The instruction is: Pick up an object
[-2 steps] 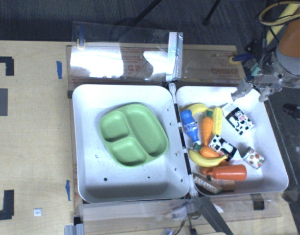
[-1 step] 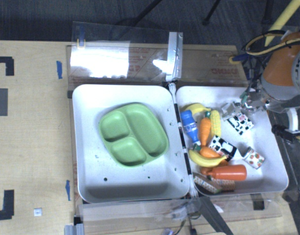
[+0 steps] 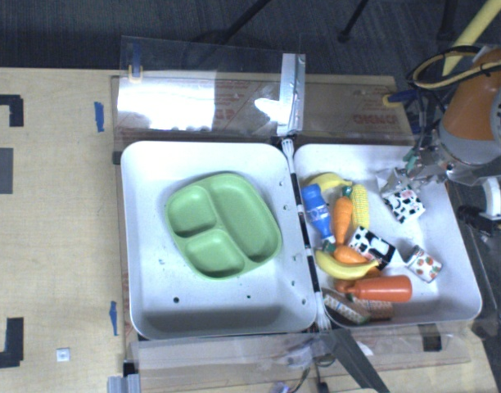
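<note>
Jaws (image 3: 414,173) above right bin (image 3: 459,252), black-and-white spotted object (image 3: 404,204) just below, grip state unclear

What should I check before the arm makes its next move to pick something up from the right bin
1. Gripper placed over the right bin: ok, near its far right corner.
2. Something within reach below it: ok, a black-and-white spotted block lies just beneath.
3. Block free of neighbours: ok, it lies apart from the pile along the bin's left wall.
4. Jaws open for a grasp: cannot tell, too small and cluttered.
5. Object already held: cannot tell.
6. Left bin ready to take a drop: ok, it holds a green tray with open compartments.
</note>
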Motion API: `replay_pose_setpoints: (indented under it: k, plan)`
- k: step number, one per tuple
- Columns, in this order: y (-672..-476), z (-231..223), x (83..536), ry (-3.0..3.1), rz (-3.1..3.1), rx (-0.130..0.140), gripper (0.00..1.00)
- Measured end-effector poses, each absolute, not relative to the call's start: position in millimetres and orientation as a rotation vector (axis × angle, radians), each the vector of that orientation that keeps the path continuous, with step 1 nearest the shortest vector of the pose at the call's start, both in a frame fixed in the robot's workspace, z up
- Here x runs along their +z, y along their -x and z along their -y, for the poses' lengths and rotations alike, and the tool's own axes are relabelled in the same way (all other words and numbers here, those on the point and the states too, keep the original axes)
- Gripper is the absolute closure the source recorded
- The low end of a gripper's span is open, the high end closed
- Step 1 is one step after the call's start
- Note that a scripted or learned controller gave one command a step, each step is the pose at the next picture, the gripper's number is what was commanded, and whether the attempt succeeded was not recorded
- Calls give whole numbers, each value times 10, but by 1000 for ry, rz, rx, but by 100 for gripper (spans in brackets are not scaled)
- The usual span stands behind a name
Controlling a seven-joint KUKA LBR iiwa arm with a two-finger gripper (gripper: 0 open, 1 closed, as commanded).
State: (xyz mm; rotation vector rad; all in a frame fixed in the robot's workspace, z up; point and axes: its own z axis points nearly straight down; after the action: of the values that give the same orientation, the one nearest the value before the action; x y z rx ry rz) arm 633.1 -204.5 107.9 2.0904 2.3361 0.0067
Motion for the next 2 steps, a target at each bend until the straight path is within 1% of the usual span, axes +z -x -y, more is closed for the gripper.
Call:
replay_pose_setpoints:
  k: [1,2]
  plan:
    - [-6325,1171,2005,-2173,-2267,2,100]
    - [-6324,1172,2005,-2174,-2266,1,0]
